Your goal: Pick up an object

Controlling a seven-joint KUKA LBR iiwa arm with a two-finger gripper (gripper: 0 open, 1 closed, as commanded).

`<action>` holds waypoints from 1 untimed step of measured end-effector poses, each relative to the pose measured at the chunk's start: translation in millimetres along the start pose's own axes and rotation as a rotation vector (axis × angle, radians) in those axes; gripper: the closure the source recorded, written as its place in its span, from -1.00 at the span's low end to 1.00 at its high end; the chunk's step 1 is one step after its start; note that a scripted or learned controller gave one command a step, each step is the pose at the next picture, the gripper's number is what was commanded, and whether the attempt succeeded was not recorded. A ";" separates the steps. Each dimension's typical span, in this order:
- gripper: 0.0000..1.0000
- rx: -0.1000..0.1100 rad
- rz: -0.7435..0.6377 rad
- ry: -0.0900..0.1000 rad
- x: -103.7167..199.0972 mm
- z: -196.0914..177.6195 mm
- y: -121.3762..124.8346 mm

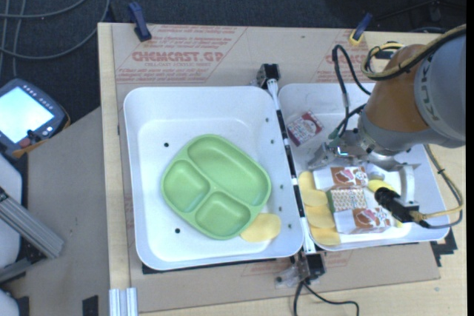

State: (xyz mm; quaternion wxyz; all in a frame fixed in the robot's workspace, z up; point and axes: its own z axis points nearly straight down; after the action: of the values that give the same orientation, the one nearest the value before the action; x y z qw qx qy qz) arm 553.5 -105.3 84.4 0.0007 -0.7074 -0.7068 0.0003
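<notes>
- The arm [415, 96] reaches in from the right and hangs low over the right bin [296, 96]; its orange band sits above the wrist.
- The gripper [342, 148] is down among the clutter in the right bin, and whether the jaws are released or clenched cannot be told — the wrist hides them.
- Just below the gripper lies a printed packet [354, 203] in red, white and tan.
- Beside the packet, along the bin's left wall, lie pale yellow pieces [317, 212].
- A small red-and-white packet [304, 127] lies higher in the same bin, apart from the gripper.
- The left bin [141, 115] holds a green divided tray [215, 185] with 3 compartments.
- A yellow piece [261, 228] touches the tray's lower right edge.
- Both bins rest on the surface [185, 48].
</notes>
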 end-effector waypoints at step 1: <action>-1.00 -0.002 0.000 0.000 11.5 -1.7 -18.5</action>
State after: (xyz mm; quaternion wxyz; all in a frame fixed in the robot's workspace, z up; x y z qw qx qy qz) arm 535.0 -93.7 86.1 0.0000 -0.7075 -0.7068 -0.0002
